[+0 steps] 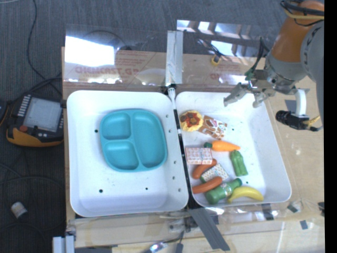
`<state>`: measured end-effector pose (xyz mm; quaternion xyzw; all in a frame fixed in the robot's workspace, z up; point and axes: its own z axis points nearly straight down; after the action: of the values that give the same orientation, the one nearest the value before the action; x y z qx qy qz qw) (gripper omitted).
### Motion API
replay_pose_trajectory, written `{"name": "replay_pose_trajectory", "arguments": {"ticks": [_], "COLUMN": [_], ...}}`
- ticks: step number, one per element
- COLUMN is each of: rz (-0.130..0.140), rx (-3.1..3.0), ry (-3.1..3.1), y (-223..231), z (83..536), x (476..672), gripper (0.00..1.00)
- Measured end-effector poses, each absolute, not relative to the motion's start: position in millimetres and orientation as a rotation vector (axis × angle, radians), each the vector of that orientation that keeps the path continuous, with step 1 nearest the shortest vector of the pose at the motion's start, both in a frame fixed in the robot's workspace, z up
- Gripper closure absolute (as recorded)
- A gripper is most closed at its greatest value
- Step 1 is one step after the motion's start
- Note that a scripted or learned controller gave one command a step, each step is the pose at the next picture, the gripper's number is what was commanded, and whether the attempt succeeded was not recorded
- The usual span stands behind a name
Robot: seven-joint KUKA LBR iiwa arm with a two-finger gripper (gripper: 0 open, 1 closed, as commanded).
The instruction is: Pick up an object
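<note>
Hand (246,97) open, empty, above right bin's (274,141) far edge.

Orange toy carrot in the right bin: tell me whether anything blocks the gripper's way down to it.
Nothing visible does. The gripper hangs over the right white bin's far end, fingers spread, and the orange toy carrot lies uncovered, with a green toy cucumber close beside it.

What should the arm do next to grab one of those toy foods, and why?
Probably move toward the near-left and descend. The gripper hangs with jaws spread above the right white bin's far edge, holding nothing, while the toys, such as the orange plastic carrot, lie nearer the bin's left side.
</note>
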<state>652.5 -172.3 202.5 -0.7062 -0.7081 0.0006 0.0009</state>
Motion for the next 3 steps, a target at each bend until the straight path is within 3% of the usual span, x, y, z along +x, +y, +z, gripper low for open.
{"name": "replay_pose_trajectory", "arguments": {"ticks": [1,2,3], "rz": [0.001,-0.007,-0.016], "rx": [-1.798,-1.808,-2.272], "ry": [-2.574,-2.583,-2.189], "y": [-130,-137,-113], "z": [153,90,90], "x": [615.5,590.4,534.0], "gripper": [0.00,0.00,0.00]}}
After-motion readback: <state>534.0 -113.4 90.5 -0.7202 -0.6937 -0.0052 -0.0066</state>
